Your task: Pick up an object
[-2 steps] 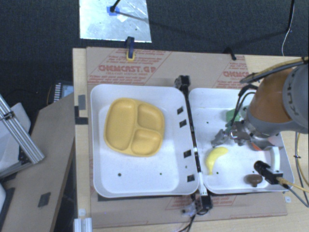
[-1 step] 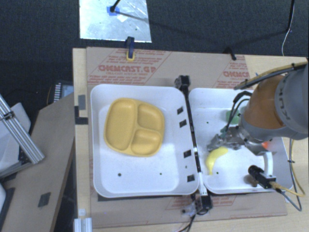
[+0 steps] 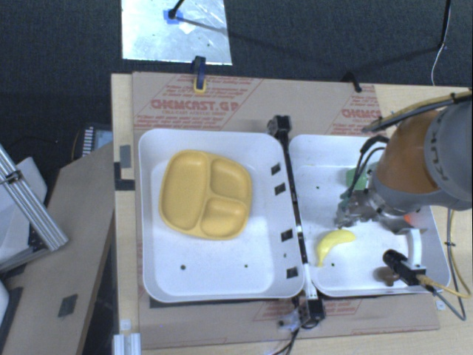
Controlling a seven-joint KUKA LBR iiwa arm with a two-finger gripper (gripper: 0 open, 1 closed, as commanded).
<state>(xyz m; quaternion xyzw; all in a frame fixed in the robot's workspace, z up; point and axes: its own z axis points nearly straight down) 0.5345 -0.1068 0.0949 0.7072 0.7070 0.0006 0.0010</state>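
In right bin (image 3: 325, 157): toy banana (image 3: 332, 244) | claw (image 3: 352, 214) just above banana, grip state unclear | left bin (image 3: 148, 198): yellow divided plate (image 3: 205, 194)

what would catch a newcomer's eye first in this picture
Probably the yellow divided plate, lying alone in the left bin and bright against the white. Next, the grey and orange arm reaching in from the right over the right bin, its gripper low, just above a yellow banana on the bin floor. A green object peeks out behind the arm.
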